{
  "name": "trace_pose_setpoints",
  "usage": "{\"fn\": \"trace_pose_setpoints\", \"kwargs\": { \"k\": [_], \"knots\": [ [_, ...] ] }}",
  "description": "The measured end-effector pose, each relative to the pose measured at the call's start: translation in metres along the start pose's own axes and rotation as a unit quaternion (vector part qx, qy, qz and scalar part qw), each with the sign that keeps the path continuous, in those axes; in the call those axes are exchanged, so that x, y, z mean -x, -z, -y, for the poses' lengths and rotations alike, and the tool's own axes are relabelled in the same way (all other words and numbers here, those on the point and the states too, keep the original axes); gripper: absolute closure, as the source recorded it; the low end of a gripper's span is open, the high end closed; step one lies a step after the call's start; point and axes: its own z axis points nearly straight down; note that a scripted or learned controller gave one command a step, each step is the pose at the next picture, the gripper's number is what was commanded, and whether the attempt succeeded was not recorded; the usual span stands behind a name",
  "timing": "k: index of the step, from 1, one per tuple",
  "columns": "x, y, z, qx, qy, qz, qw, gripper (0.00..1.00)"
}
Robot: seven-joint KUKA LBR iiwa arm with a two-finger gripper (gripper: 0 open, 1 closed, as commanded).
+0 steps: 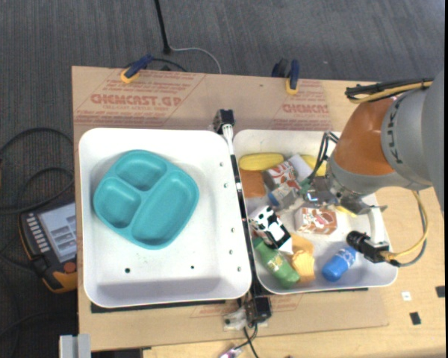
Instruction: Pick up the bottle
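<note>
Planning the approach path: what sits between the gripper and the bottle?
The gripper is low over the middle of the right bin; the blue bottle lies near the bin's front edge. A red and white packet lies between them, and an orange block lies beside the bottle.

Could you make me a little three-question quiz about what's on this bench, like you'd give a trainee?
1. True or false: the teal divided plate lies in the same bin as the toys.
2. Which item lies nearest the right bin's front edge?
A. yellow banana
B. green bottle
C. black-and-white cow toy
3. Fill in: the gripper hangs over the ____ bin.

Key
1. False; the plate lies alone in the left bin.
2. B.
3. Right, above the pile of toys.
</note>
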Motion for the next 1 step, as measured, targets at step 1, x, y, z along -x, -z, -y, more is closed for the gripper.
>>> {"fn": "trace_pose_setpoints", "kwargs": {
  "k": [1],
  "knots": [
    [0.0121,0.0479,0.0763,-0.003,-0.051,-0.001,0.9987,0.0]
  ]
}}
